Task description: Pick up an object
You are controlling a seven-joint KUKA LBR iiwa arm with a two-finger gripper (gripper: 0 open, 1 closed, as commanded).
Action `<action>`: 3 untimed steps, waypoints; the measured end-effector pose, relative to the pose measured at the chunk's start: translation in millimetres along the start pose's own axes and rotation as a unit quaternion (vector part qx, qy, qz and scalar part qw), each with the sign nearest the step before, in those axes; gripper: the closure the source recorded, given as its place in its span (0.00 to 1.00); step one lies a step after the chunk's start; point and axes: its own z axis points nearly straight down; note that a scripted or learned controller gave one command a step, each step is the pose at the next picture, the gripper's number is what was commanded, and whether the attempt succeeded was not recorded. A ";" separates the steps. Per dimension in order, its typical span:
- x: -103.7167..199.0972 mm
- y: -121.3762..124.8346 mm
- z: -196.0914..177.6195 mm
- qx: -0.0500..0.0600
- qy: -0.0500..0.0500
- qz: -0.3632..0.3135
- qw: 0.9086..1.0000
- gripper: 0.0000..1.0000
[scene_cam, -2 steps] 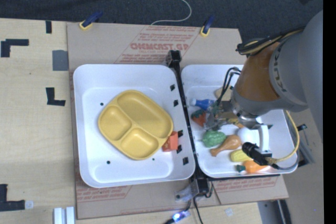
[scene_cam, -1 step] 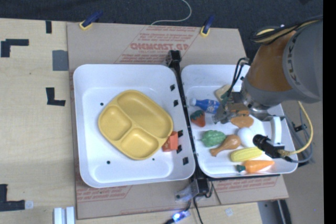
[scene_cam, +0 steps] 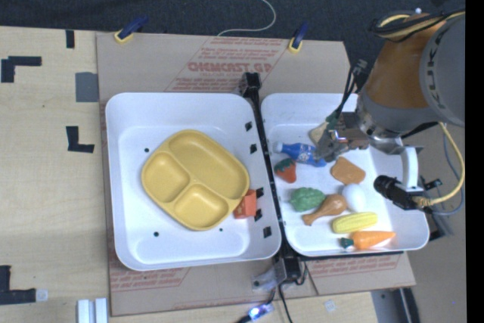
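Currently gripper (scene_cam: pixel 330 141) is being hovered in right bin (scene_cam: pixel 408 240) over blue bottle (scene_cam: pixel 299 153); finger opening cannot be told.

light: even, bright overhead | shadows: soft, faint | glare: mild on white bins (scene_cam: pixel 121 163) | focus: slightly soft — low-res throughout

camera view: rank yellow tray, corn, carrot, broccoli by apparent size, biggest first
1. Yellow tray, by far the largest.
2. Corn and carrot: look about the same length, so no ranking between them.
3. Broccoli: shorter than both but rounder, so last place is only slight.
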 end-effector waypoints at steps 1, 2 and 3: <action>0.7 0.7 -26.8 0.001 0.000 0.000 1.000 1.00; 50.4 5.5 -19.7 0.003 0.001 -0.002 1.000 1.00; 101.8 -4.7 -30.8 0.003 0.001 -0.002 1.000 1.00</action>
